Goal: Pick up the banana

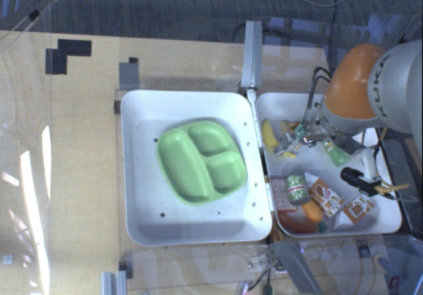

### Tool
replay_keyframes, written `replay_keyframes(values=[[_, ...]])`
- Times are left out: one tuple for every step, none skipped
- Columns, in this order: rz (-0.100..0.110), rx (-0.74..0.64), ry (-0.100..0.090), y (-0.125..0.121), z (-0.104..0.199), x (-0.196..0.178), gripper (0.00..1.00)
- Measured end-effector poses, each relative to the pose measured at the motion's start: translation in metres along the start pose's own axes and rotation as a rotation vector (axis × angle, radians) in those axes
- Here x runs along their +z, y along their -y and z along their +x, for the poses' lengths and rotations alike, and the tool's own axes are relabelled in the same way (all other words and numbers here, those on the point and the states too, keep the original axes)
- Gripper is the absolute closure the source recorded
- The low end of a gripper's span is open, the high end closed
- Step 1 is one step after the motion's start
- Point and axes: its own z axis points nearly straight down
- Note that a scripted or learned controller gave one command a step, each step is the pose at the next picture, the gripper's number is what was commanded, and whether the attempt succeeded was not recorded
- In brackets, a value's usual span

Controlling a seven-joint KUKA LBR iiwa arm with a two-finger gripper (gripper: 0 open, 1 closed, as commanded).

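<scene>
The banana (268, 135) is a small yellow piece lying against the left wall of the right bin (390, 221), in its upper left part. My gripper (289, 144) is low inside that bin, just right of the banana and pointing towards it. Nothing is visibly lifted by it. The grey arm with its orange band (353, 92) reaches in from the right and covers the bin's upper right part.
The left bin (142, 221) holds a green divided plate (201, 161). In the right bin lie a green bottle (335, 153), a small can (297, 188), a printed carton (327, 198), an orange piece (311, 211) and a red item (296, 223).
</scene>
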Motion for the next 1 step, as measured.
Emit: replay_keyframes(values=[[0.016, -0.293, -0.004, -0.065, -0.0209, 0.0064, 0.0]])
